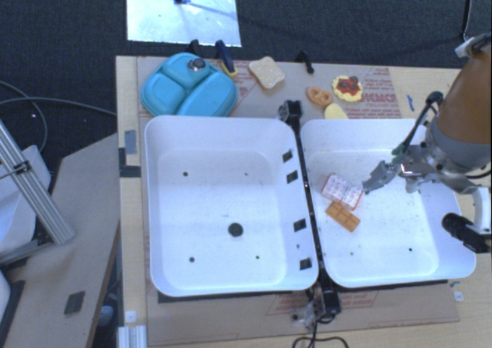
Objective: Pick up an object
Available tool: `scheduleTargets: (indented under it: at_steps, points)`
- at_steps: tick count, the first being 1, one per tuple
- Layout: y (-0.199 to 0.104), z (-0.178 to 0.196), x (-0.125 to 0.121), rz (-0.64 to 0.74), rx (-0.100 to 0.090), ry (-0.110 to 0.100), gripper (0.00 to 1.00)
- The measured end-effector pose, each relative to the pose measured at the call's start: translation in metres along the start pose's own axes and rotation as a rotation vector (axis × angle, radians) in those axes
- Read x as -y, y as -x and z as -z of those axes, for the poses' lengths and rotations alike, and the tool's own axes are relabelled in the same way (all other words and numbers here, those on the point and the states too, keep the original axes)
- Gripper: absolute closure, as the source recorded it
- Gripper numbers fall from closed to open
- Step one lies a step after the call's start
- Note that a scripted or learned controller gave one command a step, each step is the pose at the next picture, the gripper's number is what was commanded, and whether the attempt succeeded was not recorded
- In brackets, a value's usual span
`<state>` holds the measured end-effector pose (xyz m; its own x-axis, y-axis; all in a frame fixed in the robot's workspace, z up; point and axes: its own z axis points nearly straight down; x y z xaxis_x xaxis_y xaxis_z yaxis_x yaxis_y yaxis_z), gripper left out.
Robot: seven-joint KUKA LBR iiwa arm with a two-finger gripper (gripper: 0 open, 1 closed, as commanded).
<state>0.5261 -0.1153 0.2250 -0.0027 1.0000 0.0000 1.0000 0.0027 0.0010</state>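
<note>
Two small flat pieces, one pink-and-white (341,190) and one orange waffle-like (343,216), lie just beside the arm's empty, parted two-finger gripper (377,178), which should centre squarely over one piece before closing.

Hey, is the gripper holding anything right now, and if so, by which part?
Nothing is held. The gripper hangs over the right bin, just right of the pink-and-white block and apart from it; the orange waffle piece lies below.
</note>
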Motion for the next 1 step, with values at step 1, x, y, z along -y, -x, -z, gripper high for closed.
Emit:
scheduleTargets:
  at_steps: [1]
  points:
    - [-0.0338, -0.1294, 0.0102, 0.001, -0.004, -0.012, 0.00]
